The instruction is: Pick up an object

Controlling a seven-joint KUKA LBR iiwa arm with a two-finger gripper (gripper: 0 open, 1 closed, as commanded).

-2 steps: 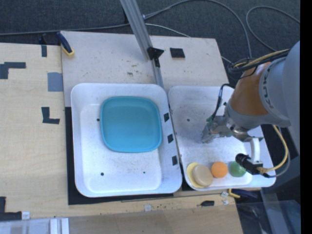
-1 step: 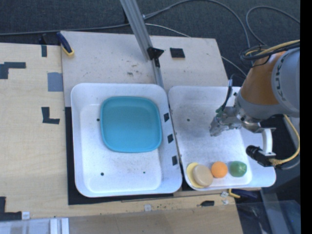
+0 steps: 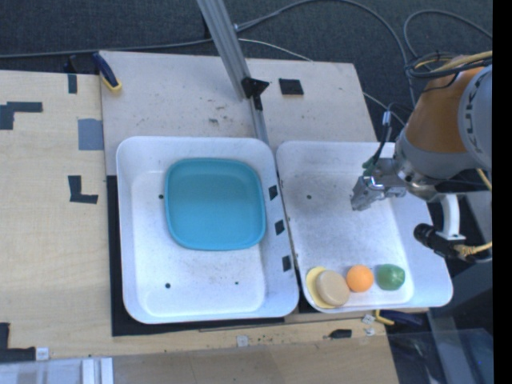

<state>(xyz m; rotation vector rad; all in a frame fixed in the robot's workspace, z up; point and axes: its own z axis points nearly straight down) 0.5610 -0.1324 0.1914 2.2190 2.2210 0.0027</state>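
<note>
**Grey arm over the right bin, 3 objects at the near rim**

Seen from above, the gripper [image 3: 366,194] hangs over the right bin [image 3: 320,214], nothing visible between its fingers; how far they stand apart I cannot tell. Well apart from it, along the near edge, sit a beige object [image 3: 330,288], an orange ball [image 3: 360,279] and a green ball [image 3: 390,277]. A blue plate [image 3: 214,203] lies in the left bin [image 3: 144,286].

Teal plate [image 3: 214,203] in a white bin [image 3: 136,214] (speckled); orange ball [image 3: 360,278], green ball [image 3: 390,276], cream disc [image 3: 330,288].
</note>
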